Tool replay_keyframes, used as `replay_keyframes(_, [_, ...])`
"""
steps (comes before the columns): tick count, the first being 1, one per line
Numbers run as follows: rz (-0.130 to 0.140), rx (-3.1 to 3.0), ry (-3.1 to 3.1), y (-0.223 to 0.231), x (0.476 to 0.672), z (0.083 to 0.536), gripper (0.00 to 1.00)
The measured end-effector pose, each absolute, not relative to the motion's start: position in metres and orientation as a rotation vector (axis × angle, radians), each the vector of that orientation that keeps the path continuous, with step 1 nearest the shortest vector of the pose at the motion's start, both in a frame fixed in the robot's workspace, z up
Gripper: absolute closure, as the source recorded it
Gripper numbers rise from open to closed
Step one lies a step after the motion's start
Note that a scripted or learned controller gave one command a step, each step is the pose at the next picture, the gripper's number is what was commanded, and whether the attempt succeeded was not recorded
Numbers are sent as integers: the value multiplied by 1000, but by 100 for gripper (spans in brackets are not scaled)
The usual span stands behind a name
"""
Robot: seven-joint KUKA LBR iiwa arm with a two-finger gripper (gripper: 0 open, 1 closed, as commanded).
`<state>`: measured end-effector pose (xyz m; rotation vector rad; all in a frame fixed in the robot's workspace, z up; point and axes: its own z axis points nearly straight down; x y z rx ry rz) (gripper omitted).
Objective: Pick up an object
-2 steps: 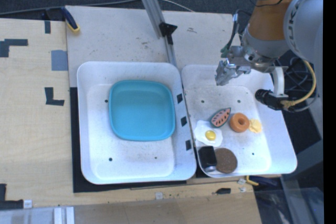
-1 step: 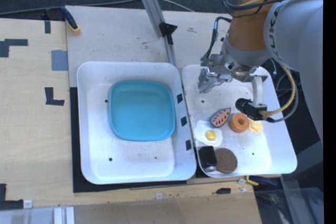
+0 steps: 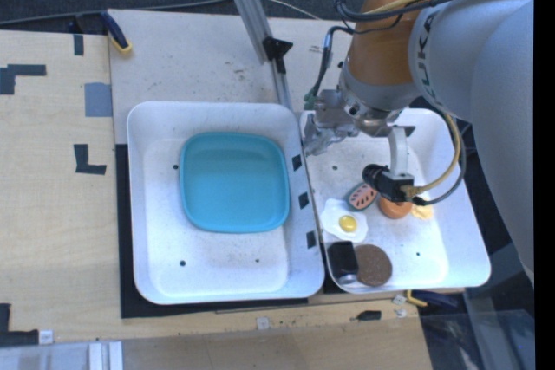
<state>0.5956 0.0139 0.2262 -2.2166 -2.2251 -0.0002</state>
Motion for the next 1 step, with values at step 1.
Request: replay_keyframes(1, [0, -2215, -2226, 68, 591, 228, 100])
